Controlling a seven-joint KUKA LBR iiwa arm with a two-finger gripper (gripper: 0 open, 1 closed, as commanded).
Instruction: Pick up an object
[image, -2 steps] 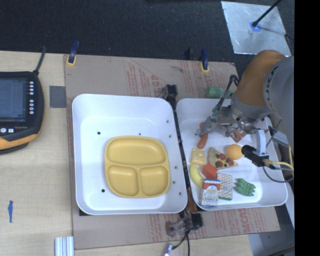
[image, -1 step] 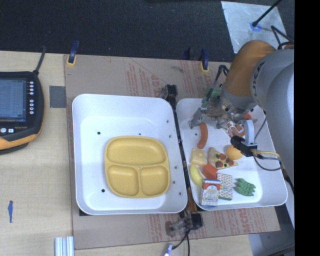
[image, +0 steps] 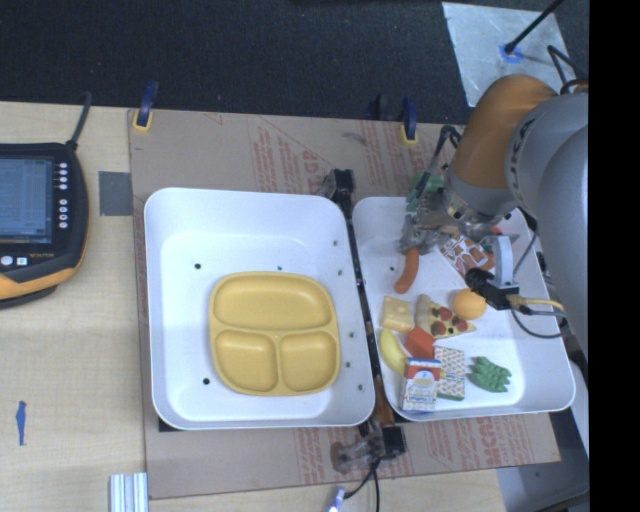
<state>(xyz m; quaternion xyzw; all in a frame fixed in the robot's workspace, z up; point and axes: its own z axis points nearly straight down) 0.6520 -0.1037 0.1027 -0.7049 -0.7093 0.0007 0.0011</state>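
Note:
My gripper (image: 418, 238) hangs over the far part of the right bin (image: 540, 400), just above the upper end of an orange-red hot dog (image: 405, 271). Nothing shows between its fingers. Below the hot dog lie a cheese wedge (image: 397, 314), a pizza slice (image: 440, 319), an orange fruit (image: 467, 303), a banana (image: 391, 351), a red piece (image: 420, 343), a small carton (image: 421, 386), a patterned packet (image: 452, 370) and a green vegetable (image: 490, 374). A red-and-white packet (image: 470, 255) lies right of the gripper.
The left bin (image: 180, 230) holds a yellow divided tray (image: 274, 332). A teach pendant (image: 38, 222) sits at the bench's left edge. The arm's grey body (image: 550, 190) covers the right bin's far right corner. Clamps (image: 342, 184) sit between the bins.

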